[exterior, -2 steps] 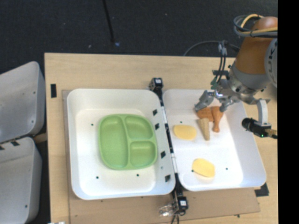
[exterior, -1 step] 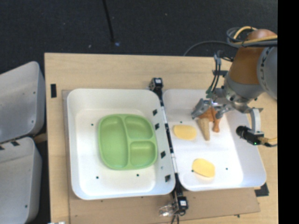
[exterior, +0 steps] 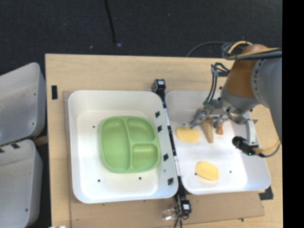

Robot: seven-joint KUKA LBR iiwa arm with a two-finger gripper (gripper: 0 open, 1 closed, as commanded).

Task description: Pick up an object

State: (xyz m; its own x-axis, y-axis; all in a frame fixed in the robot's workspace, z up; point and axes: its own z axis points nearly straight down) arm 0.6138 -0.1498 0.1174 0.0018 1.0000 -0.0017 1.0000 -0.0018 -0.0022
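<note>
Left shallow white bin (exterior: 76,127): one light-green plastic divided tray (exterior: 129,144), three compartments, lying flat at centre; right shallow white bin (exterior: 256,175): one flat yellow oval piece (exterior: 189,135) at centre-left, one rounder yellow lump (exterior: 207,170) toward the lower middle, one tan cone-shaped object (exterior: 208,130) just right of the oval. Gripper (exterior: 209,120), on the grey arm with orange band (exterior: 242,75) at frame right, sits low over the tan cone; fingers appear spread, the cone between them, though actual grip cannot be confirmed.

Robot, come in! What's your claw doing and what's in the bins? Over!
Gripper low in right bin, at tan cone-shaped piece. Two yellow pieces lie loose beside. Green divided plate in left bin.
</note>
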